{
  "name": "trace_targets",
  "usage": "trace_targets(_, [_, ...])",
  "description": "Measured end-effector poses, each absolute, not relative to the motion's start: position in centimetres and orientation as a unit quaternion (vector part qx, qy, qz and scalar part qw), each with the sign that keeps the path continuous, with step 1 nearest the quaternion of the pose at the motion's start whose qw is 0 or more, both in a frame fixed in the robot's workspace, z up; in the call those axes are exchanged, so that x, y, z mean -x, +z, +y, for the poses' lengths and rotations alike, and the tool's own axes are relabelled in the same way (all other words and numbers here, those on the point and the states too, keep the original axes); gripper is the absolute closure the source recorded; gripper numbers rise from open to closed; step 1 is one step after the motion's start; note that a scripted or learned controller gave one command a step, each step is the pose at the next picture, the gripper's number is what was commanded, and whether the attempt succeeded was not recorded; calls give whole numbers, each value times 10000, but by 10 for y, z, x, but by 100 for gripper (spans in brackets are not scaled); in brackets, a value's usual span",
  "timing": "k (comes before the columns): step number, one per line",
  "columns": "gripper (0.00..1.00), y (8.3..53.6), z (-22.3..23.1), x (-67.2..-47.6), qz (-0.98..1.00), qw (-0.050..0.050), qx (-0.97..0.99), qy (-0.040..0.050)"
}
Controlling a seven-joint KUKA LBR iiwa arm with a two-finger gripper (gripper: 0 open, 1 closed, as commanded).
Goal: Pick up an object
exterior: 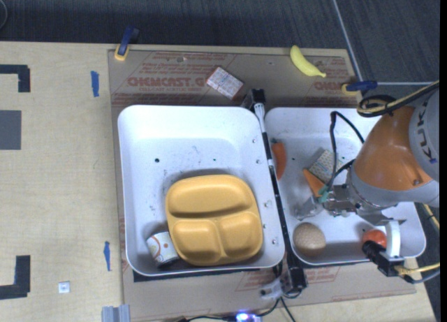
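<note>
My gripper (316,203) hangs low in the right bin (300,123), under the orange-banded wrist (391,160). Just left of it and above lie an orange wedge (312,179) and a grey speckled block (323,163). A brown egg-shaped object (309,238) rests right below the gripper, near the bin's front wall. An orange carrot-like piece (279,158) lies against the bin's left wall. A red-orange and white object (380,238) sits at the front right, partly under the arm.
The left bin (140,132) holds a yellow compartment tray (213,217) and a small white and orange cup (160,246). On the cardboard behind the bins lie a yellow banana (306,62) and a patterned card (223,82). Cables run beside the arm.
</note>
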State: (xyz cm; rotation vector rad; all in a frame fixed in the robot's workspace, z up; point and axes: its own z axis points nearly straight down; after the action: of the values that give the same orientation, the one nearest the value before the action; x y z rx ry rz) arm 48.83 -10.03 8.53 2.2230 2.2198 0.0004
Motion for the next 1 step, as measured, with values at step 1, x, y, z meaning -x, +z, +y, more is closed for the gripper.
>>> trace_targets(1, [0, 86, -94, -481, 7067, 8, -7075, 11])
